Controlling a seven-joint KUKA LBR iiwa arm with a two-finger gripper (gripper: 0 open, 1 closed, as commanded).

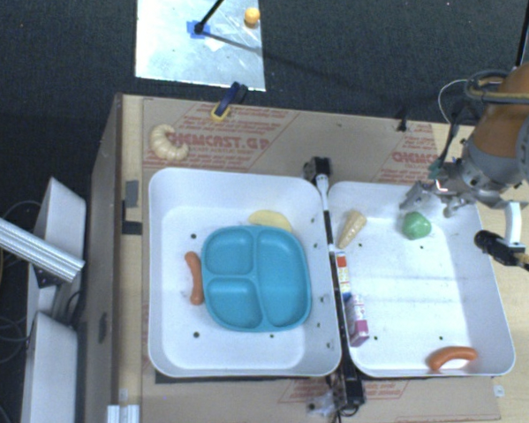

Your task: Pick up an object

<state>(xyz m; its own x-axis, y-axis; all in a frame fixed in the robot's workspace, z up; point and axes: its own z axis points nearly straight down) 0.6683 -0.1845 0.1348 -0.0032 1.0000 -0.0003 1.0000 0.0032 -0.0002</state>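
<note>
Reaching in from the right side, stood with the grey arm [516, 131] over the far right corner of the right bin [494, 307]. Kept the tool [438, 193] just above and a little behind a green round object [416, 226], very near to it, but could not tell if touching or not. Could not tell either how wide the tool was, because of blur and the wrist covering it; saw nothing held in it.

Found the green round object lying on the floor of the right bin, near the far wall. Found also a cream cone-shaped piece [351, 226] in the same bin, close to the left wall, well apart from the green one. Noticed an orange sausage-like piece [451, 357] at the near edge of this bin, partly upon the rim.

Saw in the left bin [170, 245] a blue divided plate [256, 277], with a pale yellow piece [270, 219] touching its far side and another orange sausage [196, 278] just beside its left side.

Observed on the table [357, 140], behind the left bin, a pale curled piece [168, 140] and a blue and yellow clip [226, 101]
</note>
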